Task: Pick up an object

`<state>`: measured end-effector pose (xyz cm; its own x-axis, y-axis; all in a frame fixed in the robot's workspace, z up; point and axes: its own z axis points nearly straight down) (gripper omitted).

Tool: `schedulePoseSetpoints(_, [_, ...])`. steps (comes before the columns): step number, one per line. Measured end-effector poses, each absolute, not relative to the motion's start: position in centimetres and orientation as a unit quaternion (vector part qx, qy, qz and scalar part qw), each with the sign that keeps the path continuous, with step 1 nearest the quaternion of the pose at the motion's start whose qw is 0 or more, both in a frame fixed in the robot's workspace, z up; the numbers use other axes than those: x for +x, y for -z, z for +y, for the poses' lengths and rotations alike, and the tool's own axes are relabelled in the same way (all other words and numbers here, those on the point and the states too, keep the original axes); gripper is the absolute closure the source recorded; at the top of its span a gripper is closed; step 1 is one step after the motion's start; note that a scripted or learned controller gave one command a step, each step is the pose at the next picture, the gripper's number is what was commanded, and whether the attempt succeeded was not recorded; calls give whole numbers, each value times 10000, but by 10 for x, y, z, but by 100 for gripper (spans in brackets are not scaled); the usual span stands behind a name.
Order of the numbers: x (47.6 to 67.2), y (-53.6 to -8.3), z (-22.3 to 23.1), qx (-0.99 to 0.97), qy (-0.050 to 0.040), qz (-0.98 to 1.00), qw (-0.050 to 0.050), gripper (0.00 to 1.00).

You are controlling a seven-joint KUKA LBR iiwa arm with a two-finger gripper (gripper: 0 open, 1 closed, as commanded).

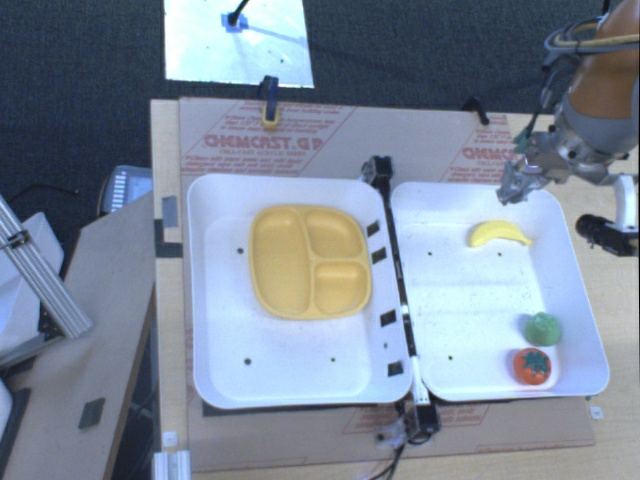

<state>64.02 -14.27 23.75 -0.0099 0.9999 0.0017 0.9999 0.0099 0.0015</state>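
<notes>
My gripper [513, 190] hangs over the far edge of the right bin [570, 268], near its back rim; nothing is between the tips, and I can't tell if they're parted or pressed together, too small and dark from here. Orange wrist band sits just above it at the view's right.

Nearest candidate: banana [500, 234], lying flat on the bin floor just below my gripper, apart from it. Further down the same bin, near the front right corner: a green object [543, 329] and a red tomato-like one [532, 366], close together, maybe touching. Left bin [215, 268] holds a yellow divided tray [308, 262], three compartments.

Risks, my guess: the banana is low and curved, so a descent off its middle could pinch one end and flick it away, or close on air. I'm near the back rim, so a straight drop could clip the bin wall. The green and red pair are crowded; going for one may knock the other.

Writing: cardboard [330, 130] under the bins reads "CHEMCAST GP", red print, repeated at the right partly hidden.
</notes>
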Motion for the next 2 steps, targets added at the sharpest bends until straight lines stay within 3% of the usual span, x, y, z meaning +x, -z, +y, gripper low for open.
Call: schedulePoseSetpoints(2, [650, -230, -24, -7032, 20, -7110, 0, 100])
